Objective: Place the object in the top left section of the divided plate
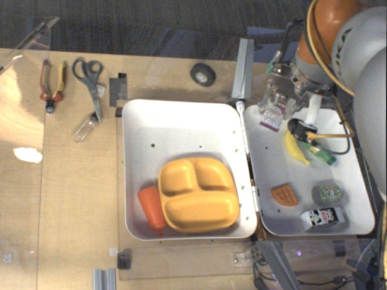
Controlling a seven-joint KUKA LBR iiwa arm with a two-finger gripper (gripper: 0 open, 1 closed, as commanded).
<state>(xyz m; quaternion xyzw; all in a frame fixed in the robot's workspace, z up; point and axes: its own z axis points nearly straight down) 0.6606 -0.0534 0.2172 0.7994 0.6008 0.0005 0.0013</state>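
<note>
Plate: yellow divided plate (197, 194) in the left bin (181, 116)
Object: unclear which — likely the banana (295, 148), right bin (352, 180), under the arm
Handling: light, smooth, curved — grasp mid-body
Hand: the hand (279, 104) over the bin's top corner; grip cannot be told

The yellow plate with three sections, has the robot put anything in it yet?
Not yet. The yellow divided plate in the left white bin has nothing in its sections. The gripper hangs over the right white bin, where the yellow banana lies. Picking and placing remain.
</note>
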